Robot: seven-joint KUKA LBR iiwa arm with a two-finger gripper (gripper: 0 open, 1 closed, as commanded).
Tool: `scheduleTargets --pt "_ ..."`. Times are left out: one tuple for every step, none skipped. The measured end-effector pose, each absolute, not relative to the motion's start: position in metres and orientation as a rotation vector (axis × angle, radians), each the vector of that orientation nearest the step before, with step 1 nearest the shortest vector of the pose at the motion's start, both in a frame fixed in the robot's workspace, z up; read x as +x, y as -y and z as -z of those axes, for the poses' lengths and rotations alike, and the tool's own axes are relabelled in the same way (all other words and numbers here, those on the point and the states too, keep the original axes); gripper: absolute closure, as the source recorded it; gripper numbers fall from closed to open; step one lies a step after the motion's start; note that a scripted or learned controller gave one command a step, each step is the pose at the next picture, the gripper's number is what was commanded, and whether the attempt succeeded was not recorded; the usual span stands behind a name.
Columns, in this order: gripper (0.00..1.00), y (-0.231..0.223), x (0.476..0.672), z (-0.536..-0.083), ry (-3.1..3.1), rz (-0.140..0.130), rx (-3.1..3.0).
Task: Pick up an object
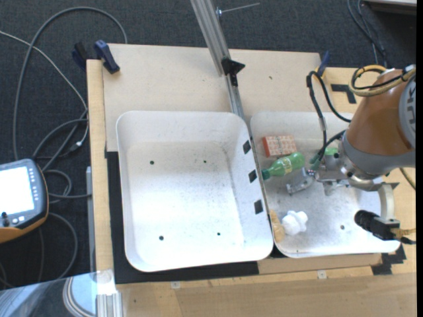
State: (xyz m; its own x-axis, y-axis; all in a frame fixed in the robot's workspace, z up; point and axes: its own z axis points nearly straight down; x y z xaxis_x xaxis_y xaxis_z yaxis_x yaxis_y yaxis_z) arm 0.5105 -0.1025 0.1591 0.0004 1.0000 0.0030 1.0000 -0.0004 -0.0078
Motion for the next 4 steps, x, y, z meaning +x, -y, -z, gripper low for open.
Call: scheduleTargets --pt "0.0 0.102 0.508 -0.095 2.215 -0.007 -2.215" --pt "0.0 0.101 0.508 -0.092 2.217 -0.002 -2.218" --pt "1.0 0.101 0.509 -0.103 2.22 0.002 -2.219" --pt "1.0 0.102 0.509 -0.146 2.225 0.004 -2.223"
